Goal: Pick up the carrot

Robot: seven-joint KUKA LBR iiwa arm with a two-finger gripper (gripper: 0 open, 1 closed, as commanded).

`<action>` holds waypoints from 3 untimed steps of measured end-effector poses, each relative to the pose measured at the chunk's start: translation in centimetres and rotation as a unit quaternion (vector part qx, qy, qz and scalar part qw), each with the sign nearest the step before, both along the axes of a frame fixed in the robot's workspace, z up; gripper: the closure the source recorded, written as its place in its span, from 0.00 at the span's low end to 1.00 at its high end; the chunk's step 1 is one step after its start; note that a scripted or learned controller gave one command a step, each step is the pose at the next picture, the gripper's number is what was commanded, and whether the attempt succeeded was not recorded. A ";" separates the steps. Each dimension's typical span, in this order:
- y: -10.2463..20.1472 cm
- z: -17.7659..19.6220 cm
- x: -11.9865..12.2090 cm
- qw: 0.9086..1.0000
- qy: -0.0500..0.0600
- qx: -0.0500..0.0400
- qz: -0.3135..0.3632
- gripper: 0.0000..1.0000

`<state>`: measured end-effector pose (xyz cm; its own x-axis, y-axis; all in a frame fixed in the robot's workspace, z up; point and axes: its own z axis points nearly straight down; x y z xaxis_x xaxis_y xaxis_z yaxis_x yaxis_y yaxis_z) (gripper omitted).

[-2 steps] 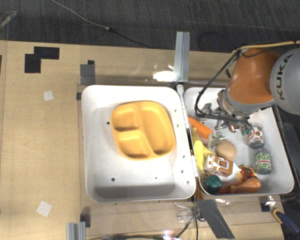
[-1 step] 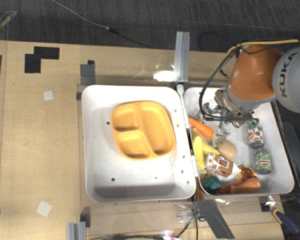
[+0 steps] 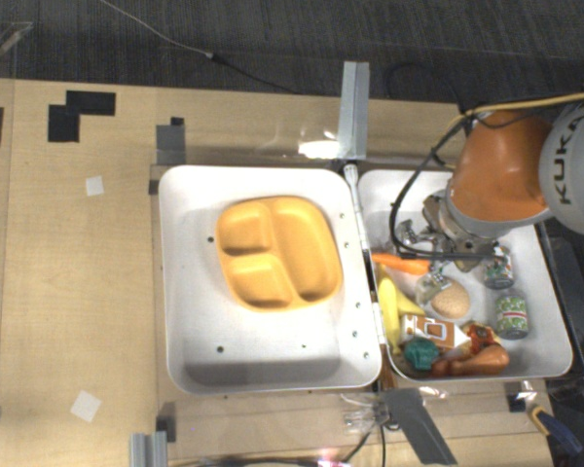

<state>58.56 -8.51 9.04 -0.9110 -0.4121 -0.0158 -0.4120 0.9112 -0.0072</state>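
The arm reached in from the right and hung over the right bin, its orange band covering much of that bin's upper half. The gripper sat low under the wrist, above the bin's middle; whether it was apart or together could not be told, since the wrist hid most of it. The carrot lay in the right bin near its left wall, pointing roughly across the bin, with its right end running under the gripper; contact could not be judged, and nothing showed the carrot gripped. Just below the carrot stood a banana, lying along the left wall. To its right lay a tan round, and below that a small box and a green item. A brown-orange piece lay along the bin's front edge. Two small cans stood near the right wall. The left bin held a yellow tray with three compartments, set slightly askew near its centre.
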 end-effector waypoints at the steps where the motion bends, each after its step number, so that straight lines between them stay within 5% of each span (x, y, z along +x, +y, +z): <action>1: -0.1 0.1 -3.2 1.000 -0.002 0.000 0.010 0.00; 2: 0.1 -0.1 2.1 0.992 0.001 0.002 -0.123 0.00; 3: -0.5 0.0 -0.8 0.964 0.000 0.003 -0.267 0.00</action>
<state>57.73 -8.99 9.03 -0.9930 0.1165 -0.0177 0.1165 0.9932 -0.0005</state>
